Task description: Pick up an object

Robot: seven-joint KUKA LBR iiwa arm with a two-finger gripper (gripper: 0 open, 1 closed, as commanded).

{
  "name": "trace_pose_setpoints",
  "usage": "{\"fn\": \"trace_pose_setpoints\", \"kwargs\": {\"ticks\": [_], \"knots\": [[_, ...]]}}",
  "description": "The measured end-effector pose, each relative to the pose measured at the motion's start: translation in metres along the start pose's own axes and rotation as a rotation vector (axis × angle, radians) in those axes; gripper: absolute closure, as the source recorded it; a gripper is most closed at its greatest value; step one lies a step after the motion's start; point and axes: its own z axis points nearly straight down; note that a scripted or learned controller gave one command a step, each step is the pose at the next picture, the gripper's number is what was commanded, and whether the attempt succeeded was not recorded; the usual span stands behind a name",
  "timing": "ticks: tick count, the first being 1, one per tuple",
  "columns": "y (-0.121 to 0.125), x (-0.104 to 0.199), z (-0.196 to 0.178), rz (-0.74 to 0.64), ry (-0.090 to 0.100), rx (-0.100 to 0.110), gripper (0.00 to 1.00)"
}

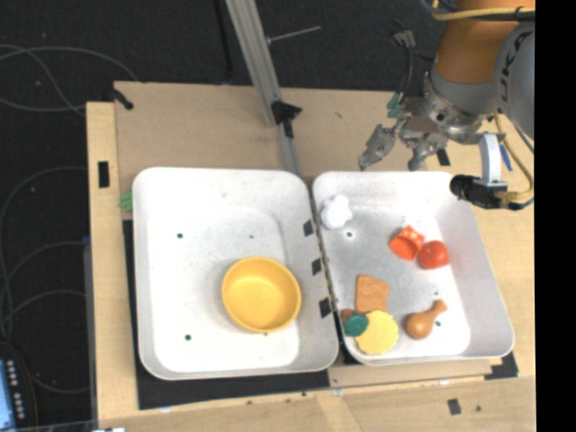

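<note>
My gripper [396, 156] hangs above the far edge of the right bin [468, 241], its two fingers spread apart with nothing between them. In that bin lie a white lump [336, 211] near the far left corner, an orange-red piece [407, 243] touching a red tomato-like piece [434, 255], a tan cracker-like square [371, 292], a yellow round piece [378, 333] with a green bit [356, 324] beside it, and a brown drumstick shape [424, 320]. A yellow bowl [261, 294] sits in the left bin [180, 241].
A slanted metal post [256, 52] rises behind the bins, with a black clamp at its base. A black fitting with cable [477, 190] overhangs the right bin's far right corner. The bench board [180, 124] surrounds both bins.
</note>
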Motion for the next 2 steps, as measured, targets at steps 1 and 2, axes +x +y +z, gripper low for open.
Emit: {"fn": "trace_pose_setpoints", "kwargs": {"ticks": [1,2], "knots": [[0.000,0.000,0.000,0.000,-0.001,0.000,0.00],[0.006,-0.006,0.041,0.004,-0.004,0.000,0.00]]}}
